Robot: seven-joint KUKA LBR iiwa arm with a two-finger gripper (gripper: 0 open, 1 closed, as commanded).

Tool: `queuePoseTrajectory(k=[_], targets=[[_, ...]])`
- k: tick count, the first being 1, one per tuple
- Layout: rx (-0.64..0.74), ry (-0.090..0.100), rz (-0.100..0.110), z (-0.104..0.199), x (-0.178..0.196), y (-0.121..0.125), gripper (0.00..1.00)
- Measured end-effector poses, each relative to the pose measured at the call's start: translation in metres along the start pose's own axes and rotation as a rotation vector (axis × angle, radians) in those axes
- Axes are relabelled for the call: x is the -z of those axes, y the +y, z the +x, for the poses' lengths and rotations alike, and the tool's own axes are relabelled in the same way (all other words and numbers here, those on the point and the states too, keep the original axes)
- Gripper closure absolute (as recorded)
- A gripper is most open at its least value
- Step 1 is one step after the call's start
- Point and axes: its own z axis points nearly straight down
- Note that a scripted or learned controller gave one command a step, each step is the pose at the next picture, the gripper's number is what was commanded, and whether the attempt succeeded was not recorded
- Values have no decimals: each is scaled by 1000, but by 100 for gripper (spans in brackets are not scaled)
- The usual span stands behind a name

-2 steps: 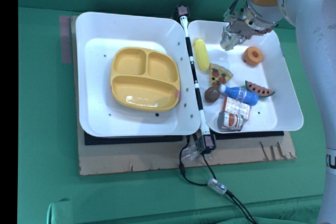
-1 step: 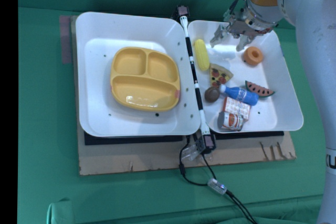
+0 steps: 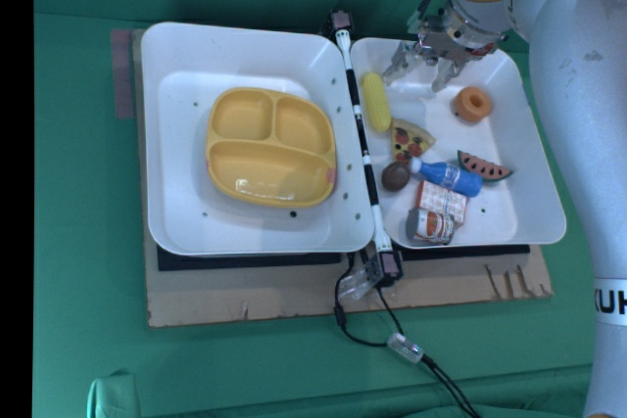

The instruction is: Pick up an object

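The gripper (image 3: 423, 67) hangs over the far end of the right bin (image 3: 534, 210), its fingers spread apart with nothing between them, so no object has been picked up yet. That bin holds all the candidates, which lie scattered loosely, each flat on the white floor with some bare space around it, which leaves room for fingers to come down on either side. A yellow corn cob (image 3: 375, 101) lies lengthwise just beside the dividing rail (image 3: 358, 127), near the gripper and probably the easiest reach; an orange ring (image 3: 472, 104) sits on the other side, also close to it. Further toward the near edge lie a pizza slice (image 3: 408, 140), a brown round piece (image 3: 396, 176) touching the cap end of a small blue bottle (image 3: 450, 176), a watermelon slice (image 3: 484, 167) and a tin can (image 3: 434, 213) on its side. The bottle, the brown piece and the can crowd one another, so a grasp there looks riskier. The left bin (image 3: 176, 54) carries a yellow divided plate (image 3: 271, 147), apparently waiting as a place to receive things. Both bins rest on a brown board (image 3: 245, 294) on the green desk (image 3: 78, 210). How high the gripper hovers above the bin floor is hard to judge from this slanted view, and the arm (image 3: 578, 64) runs out of frame at the top and right, covering part of the desk beyond the right bin. The can's label is too small to read.
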Motion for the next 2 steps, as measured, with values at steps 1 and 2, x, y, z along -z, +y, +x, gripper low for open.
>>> queuePoseTrajectory(k=[1,2], targets=[[-5,-2,-14,1,-3,-15,0],[-6,-2,-18,-2,-2,-43,0]])
